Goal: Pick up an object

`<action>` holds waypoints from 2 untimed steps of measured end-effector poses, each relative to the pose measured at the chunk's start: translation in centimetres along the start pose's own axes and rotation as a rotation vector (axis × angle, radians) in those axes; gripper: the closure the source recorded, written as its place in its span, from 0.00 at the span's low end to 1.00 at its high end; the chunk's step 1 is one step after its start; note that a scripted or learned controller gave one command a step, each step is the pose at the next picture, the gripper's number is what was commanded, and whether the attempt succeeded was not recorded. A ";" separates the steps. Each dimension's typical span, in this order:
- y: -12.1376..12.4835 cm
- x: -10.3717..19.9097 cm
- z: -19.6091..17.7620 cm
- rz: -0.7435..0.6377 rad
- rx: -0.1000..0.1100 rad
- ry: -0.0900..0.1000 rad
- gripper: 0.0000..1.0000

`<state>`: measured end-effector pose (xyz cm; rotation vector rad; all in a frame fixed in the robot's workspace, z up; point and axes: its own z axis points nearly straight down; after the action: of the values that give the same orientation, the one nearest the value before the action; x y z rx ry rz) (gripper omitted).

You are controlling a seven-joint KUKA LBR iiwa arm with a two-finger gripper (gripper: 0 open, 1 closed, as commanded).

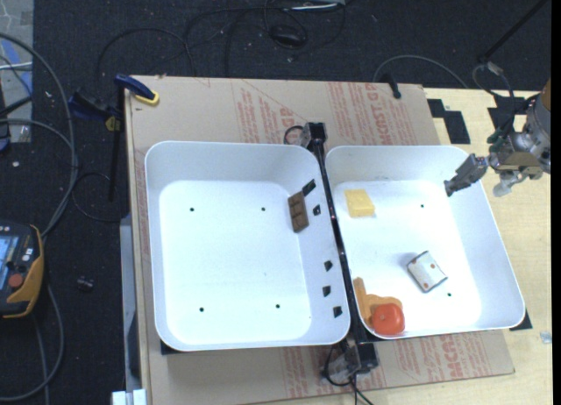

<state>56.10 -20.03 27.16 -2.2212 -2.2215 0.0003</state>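
Observation:
My gripper (485,180) hovers over the right edge of the right bin (491,245), fingers spread open with nothing between them. In that bin lie a yellow block (359,203) at the upper left, a small grey and white object (426,271) near the middle, and a red and orange toy (384,313) in the lower left corner. A brown block (299,212) rests by the right wall of the left bin (175,219). The gripper is well right of and apart from all of them.
Black clips line the divider between the bins (331,245). Both bins sit on a cardboard sheet (263,110). Cables and a yellow-handled clamp (138,89) lie past the bench's upper left. The arm's wrist (530,140) stands at the right edge.

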 end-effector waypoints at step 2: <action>4.4 1.5 3.2 0.000 0.004 0.001 0.00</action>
<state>60.54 -18.53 23.96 -2.2191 -2.2188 0.0040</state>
